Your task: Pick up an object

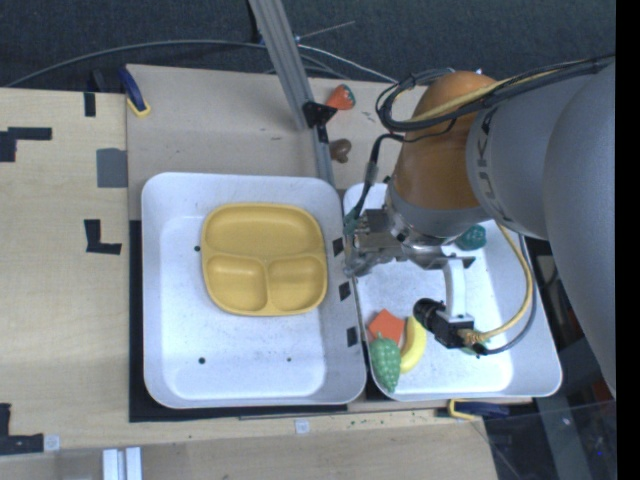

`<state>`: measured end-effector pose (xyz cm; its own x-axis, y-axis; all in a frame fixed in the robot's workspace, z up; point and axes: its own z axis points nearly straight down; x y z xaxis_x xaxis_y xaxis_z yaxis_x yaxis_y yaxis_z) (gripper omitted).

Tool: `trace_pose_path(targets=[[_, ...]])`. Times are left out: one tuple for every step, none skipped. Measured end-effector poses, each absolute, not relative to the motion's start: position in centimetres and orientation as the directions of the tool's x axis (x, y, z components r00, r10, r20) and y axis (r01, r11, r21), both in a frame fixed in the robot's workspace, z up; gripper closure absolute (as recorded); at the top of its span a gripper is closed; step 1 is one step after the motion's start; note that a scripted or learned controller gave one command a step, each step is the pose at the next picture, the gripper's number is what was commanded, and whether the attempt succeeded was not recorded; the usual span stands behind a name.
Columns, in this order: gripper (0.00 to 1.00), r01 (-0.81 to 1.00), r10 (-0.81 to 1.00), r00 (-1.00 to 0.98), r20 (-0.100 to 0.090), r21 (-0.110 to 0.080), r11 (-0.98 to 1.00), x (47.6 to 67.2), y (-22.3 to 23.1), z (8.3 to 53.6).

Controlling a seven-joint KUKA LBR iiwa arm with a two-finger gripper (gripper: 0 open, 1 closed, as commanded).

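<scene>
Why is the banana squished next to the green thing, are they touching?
Touching. The camera view shows the banana pressed against the green thing, with no bin floor visible between them.

No readable text, label, brand, number or sign is seen anywhere. Black tape marks on the light wooden bench top (60, 198) form bare strips and angles, not letters. The yellow three-compartment plastic plate (265, 258) is unmarked, and no print is made out on the two shallow white bins (160, 268). Nothing legible is resolved on the grey arm with the orange band (450, 148); at this resolution any small print there cannot be told.
</scene>
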<state>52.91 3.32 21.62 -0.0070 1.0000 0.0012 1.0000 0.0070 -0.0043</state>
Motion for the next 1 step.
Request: trace_pose_path(targets=[[1.00, 1.000, 1.000, -0.008, 0.002, -0.001, 0.008, 53.21, 8.84, 23.20]])
